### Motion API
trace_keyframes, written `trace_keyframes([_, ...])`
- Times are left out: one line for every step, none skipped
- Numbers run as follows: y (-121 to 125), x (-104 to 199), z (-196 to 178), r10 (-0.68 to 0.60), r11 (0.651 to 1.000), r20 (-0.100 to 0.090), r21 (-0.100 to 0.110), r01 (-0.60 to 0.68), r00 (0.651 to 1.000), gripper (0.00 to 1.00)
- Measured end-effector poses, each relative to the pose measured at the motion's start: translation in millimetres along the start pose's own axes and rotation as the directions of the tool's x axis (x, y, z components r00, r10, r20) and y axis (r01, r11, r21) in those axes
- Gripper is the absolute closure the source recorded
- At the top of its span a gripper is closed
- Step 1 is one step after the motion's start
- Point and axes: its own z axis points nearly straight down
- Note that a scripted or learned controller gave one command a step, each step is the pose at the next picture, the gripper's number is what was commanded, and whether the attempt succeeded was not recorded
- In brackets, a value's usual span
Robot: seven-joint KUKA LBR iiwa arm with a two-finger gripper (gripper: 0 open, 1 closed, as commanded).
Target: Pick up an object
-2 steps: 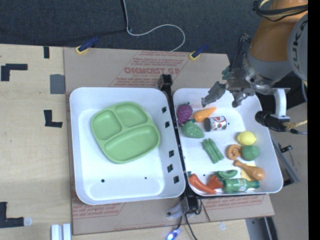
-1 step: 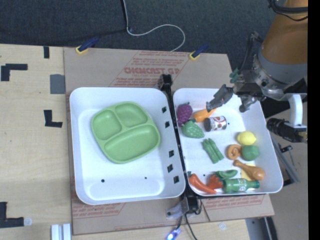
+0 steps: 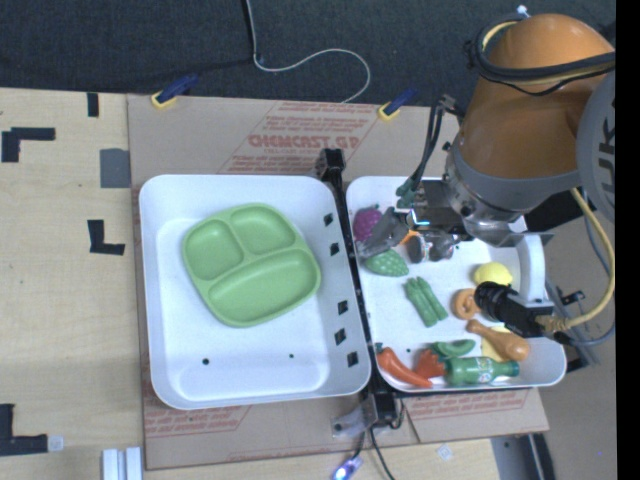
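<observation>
- Robot arm (image 3: 540, 108), grey with an orange band, is reaching in from the right and hanging over the upper left part of the right-hand bin (image 3: 545, 373).
- Its hand (image 3: 415, 230) is sitting low above a purple toy (image 3: 368, 222) and a pale green leafy piece (image 3: 386, 263), near the bin's left wall; I cannot tell whether it is spread or pressed together, and nothing is visibly caught in it.
- Candidate things are all lying in the right bin: a green bean-like stick (image 3: 425, 300) in the middle, a yellow round piece (image 3: 492, 275) and an orange ring-shaped piece (image 3: 466, 302) to the right, and a red pepper shape (image 3: 402, 367) beside a green bottle (image 3: 478, 370) along the near edge.
- Left-hand bin (image 3: 180, 368) is carrying a green divided plate (image 3: 250, 263), well apart from the hand.
- To do this step well (my judgement), the hand should be centring over one item alone, likely the purple toy, and descending straight, since the leafy piece is lying just beside it and the wall is near.
- Hard to make out: the arm's bulk is covering the bin's upper right corner, a dark part is overlapping the yellow and orange pieces, and the near-edge toys are crowding into one cluster.
</observation>
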Motion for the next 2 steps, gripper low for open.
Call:
trace_keyframes([2.1, -4.1, -9.5, 0.005, 1.000, 0.002, -0.001, -0.005, 1.000, 1.00])
trace_keyframes([-7.3, 28.4, -53.3, 0.004, 1.000, 0.001, -0.006, -0.004, 1.000, 1.00])
